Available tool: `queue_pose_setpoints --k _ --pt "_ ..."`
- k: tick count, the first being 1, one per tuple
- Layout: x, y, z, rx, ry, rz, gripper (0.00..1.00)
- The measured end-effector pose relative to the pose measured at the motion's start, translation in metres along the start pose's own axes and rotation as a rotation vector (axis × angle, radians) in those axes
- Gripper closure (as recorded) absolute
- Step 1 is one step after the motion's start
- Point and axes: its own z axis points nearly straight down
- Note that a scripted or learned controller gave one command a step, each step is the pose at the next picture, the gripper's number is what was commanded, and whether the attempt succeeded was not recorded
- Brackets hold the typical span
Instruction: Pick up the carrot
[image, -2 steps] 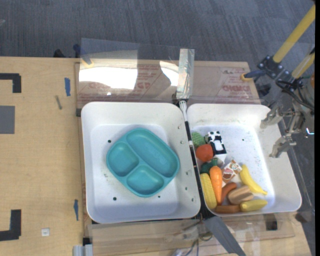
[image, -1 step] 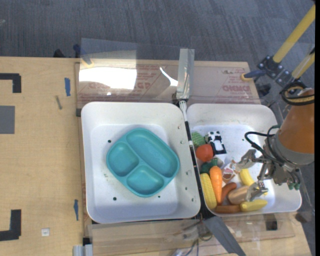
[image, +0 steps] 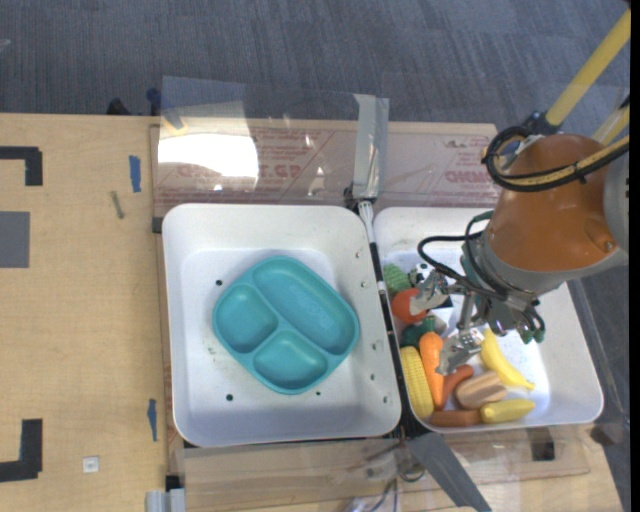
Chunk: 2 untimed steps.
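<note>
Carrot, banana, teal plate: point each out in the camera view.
carrot (image: 431, 358): camera view, middle of its orange body.
banana (image: 503, 364): camera view, middle of its curve.
teal plate (image: 300, 305): camera view, floor of its largest compartment.

Bench (image: 70, 300): light wood-coloured top with black corner marks and short blue tape strips. Two shallow white bins sit side by side on it, their inner walls touching. Left bin (image: 190, 400) occupies the middle of the view; right bin (image: 580, 395) lies beside it. A clear plastic panel (image: 300, 155) stands behind them.
</note>
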Motion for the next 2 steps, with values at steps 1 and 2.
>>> queue_pose_setpoints --k 1,2 --pt "0.037 -0.063 0.053 0.001 0.011 0.022 0.0" --pt "0.025 -0.053 0.095 0.009 -0.013 -0.022 0.0"
